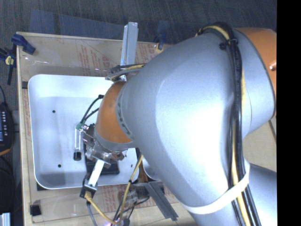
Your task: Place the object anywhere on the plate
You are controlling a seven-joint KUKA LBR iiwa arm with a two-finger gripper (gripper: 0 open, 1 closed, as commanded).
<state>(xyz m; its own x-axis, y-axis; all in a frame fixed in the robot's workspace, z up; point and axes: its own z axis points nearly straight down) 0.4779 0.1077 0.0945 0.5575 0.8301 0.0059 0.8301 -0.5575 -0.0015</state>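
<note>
Over left bin, pincer state unclear; object hidden or indiscernible.

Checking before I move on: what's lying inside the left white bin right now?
The left white bin shows bare white floor with a few small dark dots. The arm and gripper cover its right side, so anything beneath them is hidden.

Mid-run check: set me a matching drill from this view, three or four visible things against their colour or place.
Things:
1. arm
2. wrist band
3. left bin
4. clamp

Descriptions:
A. orange
B. blue, at the bench's upper left corner
C. grey, covering the right of the view
D. white, under the wrist

Pairs: 1-C, 2-A, 3-D, 4-B
</note>
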